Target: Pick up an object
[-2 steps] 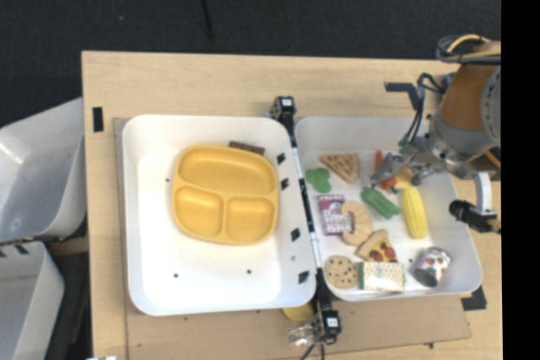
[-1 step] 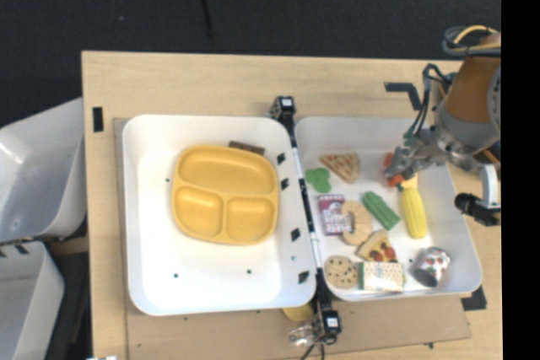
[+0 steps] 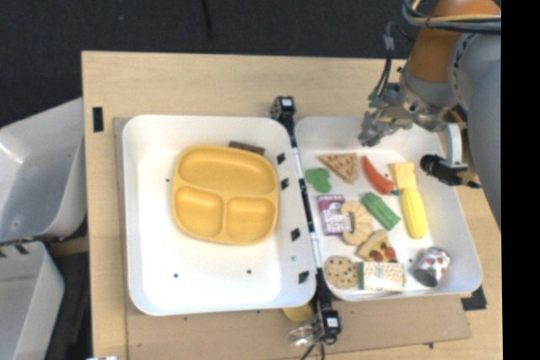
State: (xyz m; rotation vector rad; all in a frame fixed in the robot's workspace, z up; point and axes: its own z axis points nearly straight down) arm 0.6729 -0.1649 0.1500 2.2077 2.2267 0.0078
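The bench (image 3: 101,88) carries two white bins side by side. The left bin (image 3: 152,265) holds a yellow divided tray (image 3: 226,194), with a small dark item (image 3: 245,147) at its far edge. The right bin (image 3: 460,240) holds toy food: a corn cob (image 3: 412,201), green pieces (image 3: 380,211), a red pepper (image 3: 377,174), a pizza slice (image 3: 341,166) and a cookie (image 3: 341,271). The tool (image 3: 375,131) hangs over the right bin's far edge, just beyond the pepper, with nothing seen in it; whether it is released or clenched cannot be told.
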